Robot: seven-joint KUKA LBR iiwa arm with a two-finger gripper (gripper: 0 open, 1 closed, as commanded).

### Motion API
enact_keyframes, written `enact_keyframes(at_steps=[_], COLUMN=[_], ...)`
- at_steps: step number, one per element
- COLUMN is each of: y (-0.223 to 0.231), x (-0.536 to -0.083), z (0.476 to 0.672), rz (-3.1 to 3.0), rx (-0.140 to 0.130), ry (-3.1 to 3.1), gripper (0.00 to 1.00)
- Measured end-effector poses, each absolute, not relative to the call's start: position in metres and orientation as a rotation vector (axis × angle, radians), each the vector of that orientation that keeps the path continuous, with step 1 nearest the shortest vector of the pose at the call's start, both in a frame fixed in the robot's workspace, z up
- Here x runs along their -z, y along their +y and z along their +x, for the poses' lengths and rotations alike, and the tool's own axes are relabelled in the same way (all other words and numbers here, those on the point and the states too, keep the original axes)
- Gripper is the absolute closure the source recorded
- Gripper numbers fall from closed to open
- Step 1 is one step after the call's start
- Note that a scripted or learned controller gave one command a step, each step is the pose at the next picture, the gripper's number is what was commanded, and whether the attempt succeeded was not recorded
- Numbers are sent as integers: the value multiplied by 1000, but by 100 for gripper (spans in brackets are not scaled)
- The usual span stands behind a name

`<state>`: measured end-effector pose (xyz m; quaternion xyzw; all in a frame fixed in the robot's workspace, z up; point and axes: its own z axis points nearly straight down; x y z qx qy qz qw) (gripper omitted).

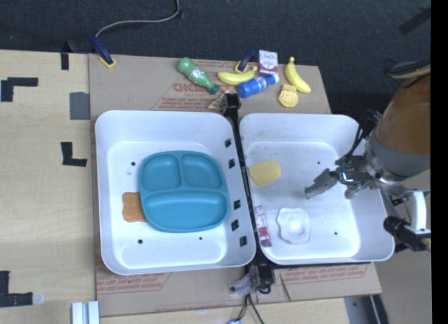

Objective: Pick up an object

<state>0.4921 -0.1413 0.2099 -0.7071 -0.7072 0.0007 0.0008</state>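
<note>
The right bin (350,130) holds a flat pale yellow piece (265,172) near its left wall and a white lumpy object (292,223) near its front. A small red-and-white packet (261,226) lies along the front left wall. My gripper (334,187) hangs over the right half of this bin, right of the yellow piece and above-right of the white object. Its fingers (316,187) are spread open with nothing between them. The left bin (112,134) holds a blue divided plate (184,191), and an orange piece (131,207) pokes out from under the plate's left edge.
Behind the bins, on the cardboard, lie a green bottle (197,75), two bananas (236,76) (297,78), a blue bottle (253,87), a small carton (268,61) and a yellow waffle-like piece (287,96). A black clip (231,103) sits where the bins meet.
</note>
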Motion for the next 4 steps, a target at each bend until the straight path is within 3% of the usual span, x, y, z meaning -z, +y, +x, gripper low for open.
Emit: enact_keyframes(at_steps=[1, 2, 3, 4], y=[-93, -94, -94, -94], x=[-125, -86, -86, -86], z=[555, 611, 649, 620], rz=[-2217, -2221, -2222, -2223], rx=[-3, 4, 3, 1], ry=[-2221, -2224, -2224, -2226], gripper=[0, 0, 0, 0])
